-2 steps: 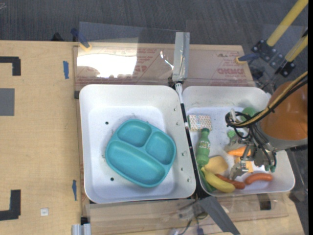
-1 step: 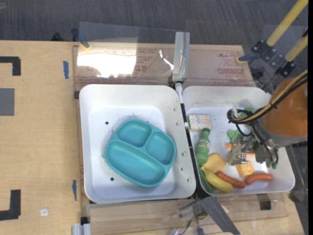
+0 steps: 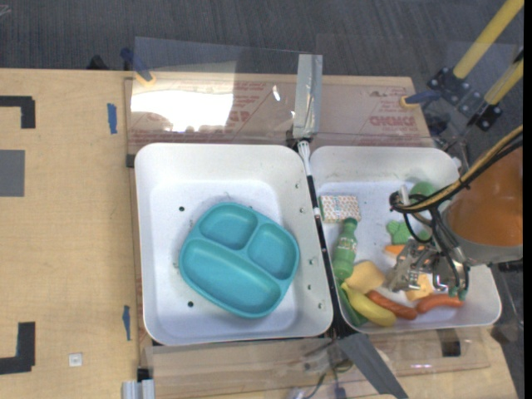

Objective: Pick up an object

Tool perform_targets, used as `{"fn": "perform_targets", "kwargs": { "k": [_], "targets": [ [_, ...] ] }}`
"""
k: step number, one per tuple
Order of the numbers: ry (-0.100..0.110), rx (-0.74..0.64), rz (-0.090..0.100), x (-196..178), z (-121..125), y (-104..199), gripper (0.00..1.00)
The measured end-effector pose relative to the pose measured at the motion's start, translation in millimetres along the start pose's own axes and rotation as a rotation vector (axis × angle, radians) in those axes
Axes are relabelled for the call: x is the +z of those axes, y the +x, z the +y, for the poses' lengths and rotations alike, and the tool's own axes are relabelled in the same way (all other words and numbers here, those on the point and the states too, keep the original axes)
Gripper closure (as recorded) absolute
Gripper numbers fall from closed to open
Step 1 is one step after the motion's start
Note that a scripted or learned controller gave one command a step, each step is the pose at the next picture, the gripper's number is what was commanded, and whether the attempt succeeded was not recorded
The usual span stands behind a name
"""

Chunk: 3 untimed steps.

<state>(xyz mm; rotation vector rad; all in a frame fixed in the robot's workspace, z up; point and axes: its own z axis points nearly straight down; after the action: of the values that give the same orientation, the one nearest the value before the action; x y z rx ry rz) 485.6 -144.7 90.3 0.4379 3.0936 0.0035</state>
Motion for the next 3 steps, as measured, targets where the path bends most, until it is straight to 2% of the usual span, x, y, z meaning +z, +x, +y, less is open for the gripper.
{"fn": "perform_targets", "kwargs": {
  "k": [1, 2, 3],
  "targets": [
    [0.004, 0.373, 0.003, 1, 16, -54, 1.0],
    [0.0, 0.32, -0.003, -136, 53, -51, 1.0],
    [0.005, 0.296, 0.009, -177, 98, -108, 1.0]
  ]
}}
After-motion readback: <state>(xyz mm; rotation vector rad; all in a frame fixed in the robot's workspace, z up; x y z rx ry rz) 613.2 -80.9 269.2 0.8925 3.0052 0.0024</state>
